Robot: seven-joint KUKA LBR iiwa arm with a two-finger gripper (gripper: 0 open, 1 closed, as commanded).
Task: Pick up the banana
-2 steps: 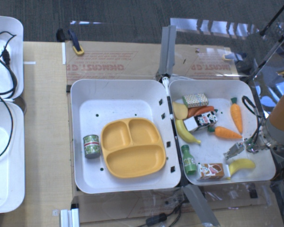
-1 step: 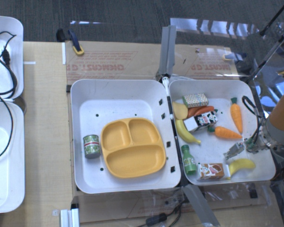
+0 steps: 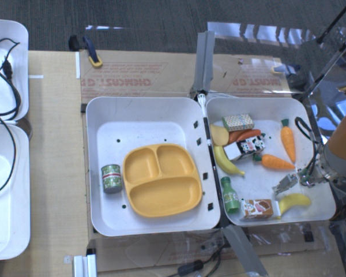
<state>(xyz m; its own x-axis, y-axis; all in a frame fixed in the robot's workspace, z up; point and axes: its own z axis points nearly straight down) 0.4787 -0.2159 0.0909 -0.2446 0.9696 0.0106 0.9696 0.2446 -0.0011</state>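
The pincer [image 3: 288,182] is hovering low in the right bin [image 3: 311,111], reaching in from the right edge, and its metal tips are sitting just above and to the left of a small yellow banana [image 3: 294,201] lying near the bin's front wall. Whether its grip is wide or narrow I cannot tell; the tips are small and blurred against the white floor, and nothing is visibly held between them.

A second, longer banana [image 3: 226,161] is lying along the bin's left wall, just beside a pale potato-like piece [image 3: 219,135] and a black-and-white carton [image 3: 247,147]. The near one looks the likelier target, since the arm is already over it.

To do this well, the pincer is needing to shift slightly toward the front wall and centre over the fruit's thick middle, closing across the short width rather than along the curve. The juice box [image 3: 258,208] is touching or nearly touching the banana's left end, so one tip could catch on it; approaching from the free right half is looking safer. An orange carrot [image 3: 275,163] is lying just behind, near enough to be nudged on descent.
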